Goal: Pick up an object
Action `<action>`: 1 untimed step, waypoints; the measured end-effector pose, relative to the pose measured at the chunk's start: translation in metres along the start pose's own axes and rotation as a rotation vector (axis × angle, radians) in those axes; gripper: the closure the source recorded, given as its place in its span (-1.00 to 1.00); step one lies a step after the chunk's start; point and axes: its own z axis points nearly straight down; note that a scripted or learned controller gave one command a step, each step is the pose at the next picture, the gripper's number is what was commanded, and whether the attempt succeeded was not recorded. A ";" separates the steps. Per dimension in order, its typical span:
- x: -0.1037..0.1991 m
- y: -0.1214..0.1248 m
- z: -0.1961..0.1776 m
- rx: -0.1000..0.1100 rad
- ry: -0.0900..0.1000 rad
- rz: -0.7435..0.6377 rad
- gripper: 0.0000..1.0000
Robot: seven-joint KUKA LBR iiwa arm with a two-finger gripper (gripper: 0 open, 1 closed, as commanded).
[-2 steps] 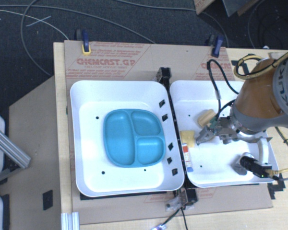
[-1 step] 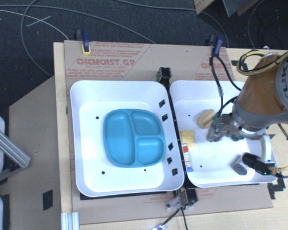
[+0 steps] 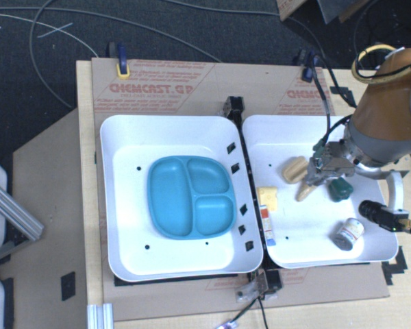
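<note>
Gripper (image 3: 320,172) low in the right bin (image 3: 288,252).
We cannot tell its fingers' state; tan objects (image 3: 294,169) lie beside it.

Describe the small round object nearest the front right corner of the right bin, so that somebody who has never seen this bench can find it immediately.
Look at the right bin, the one the arm reaches into. Near its front right corner lies a small silver-grey can, on its side, apart from the other items. Its neighbours are a dark green object and tan pieces; only the can looks metallic.
</note>
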 end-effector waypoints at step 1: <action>0.000 0.002 -0.040 0.001 0.000 0.001 1.00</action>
